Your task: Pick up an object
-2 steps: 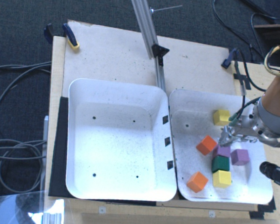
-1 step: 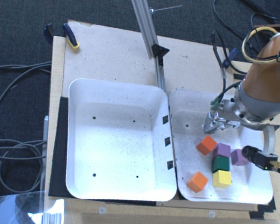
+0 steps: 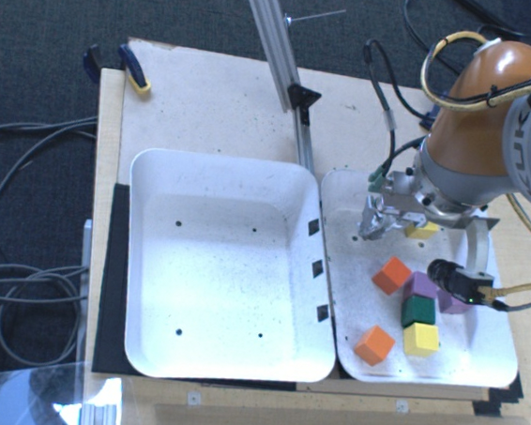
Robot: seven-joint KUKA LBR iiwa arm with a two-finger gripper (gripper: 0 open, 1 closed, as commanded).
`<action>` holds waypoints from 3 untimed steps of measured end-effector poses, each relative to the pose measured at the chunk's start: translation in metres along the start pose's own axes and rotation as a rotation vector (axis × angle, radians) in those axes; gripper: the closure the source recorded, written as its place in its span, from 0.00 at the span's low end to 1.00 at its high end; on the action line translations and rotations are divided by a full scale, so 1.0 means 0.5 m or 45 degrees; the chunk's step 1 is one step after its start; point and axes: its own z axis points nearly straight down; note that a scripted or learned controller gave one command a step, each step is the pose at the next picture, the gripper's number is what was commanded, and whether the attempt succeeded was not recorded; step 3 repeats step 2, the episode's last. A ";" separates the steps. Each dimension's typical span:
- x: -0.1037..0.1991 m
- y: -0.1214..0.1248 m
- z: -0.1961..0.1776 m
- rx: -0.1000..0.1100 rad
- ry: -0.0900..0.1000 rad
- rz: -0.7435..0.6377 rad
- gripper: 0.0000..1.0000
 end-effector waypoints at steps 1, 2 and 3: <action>0.086 0.035 0.015 0.001 0.000 0.000 1.00; 0.192 0.093 -0.007 -0.001 0.002 -0.001 1.00; 0.192 0.093 -0.007 -0.001 0.002 -0.001 1.00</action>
